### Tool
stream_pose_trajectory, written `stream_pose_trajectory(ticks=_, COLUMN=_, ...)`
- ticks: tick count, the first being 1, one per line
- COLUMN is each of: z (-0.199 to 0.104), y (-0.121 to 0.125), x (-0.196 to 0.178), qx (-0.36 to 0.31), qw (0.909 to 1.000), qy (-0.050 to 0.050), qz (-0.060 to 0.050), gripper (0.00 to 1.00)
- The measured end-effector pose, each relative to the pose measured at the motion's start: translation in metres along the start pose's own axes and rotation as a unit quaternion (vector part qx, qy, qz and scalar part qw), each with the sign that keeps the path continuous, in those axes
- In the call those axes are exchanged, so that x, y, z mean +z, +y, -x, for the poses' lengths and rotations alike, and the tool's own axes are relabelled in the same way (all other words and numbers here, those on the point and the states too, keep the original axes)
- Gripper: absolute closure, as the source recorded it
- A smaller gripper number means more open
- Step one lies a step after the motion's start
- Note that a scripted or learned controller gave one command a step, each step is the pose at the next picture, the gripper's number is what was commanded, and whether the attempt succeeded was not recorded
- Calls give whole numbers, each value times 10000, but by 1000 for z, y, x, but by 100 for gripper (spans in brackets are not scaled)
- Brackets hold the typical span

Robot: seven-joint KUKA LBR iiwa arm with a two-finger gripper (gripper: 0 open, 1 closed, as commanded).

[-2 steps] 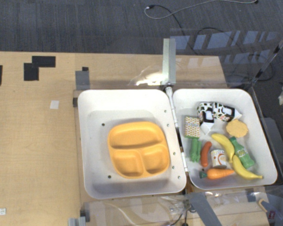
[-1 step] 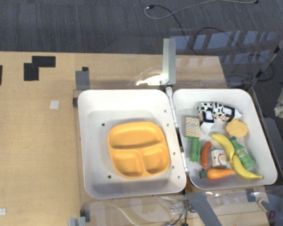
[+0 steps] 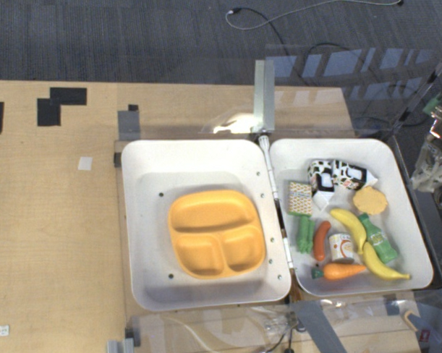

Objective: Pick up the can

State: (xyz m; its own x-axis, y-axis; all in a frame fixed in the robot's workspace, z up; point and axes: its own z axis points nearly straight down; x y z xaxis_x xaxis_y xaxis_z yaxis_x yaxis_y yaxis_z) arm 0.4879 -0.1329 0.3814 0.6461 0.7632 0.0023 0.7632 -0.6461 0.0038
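Note:
The can (image 3: 341, 245) is small and white with an orange-red label. It stands in the lower middle of the right bin (image 3: 394, 153). A red sausage (image 3: 322, 240) lies just to its left and a yellow banana (image 3: 351, 226) curves along its right side. An orange carrot (image 3: 340, 271) lies right below it, touching or nearly touching its base. The can's top shows and nothing covers it.
The right bin also holds a black-and-white carton (image 3: 338, 175), a checkered box (image 3: 300, 198), a green piece (image 3: 304, 234), a round cookie (image 3: 369, 200), a green bottle (image 3: 378, 240) and a second banana (image 3: 383, 266). The left bin (image 3: 146, 211) holds an orange divided plate (image 3: 214, 234).

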Motion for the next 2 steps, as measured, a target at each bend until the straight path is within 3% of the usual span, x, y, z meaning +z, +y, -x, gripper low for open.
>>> stream_pose_trajectory(ticks=1, z=-3, y=1, x=24, qx=-361, qw=9993, qy=1, qz=2, gripper=100)
stream_pose_trajectory(ticks=2, z=32, y=27, x=-1, qx=884, qw=9961, qy=-1, qz=1, gripper=100)
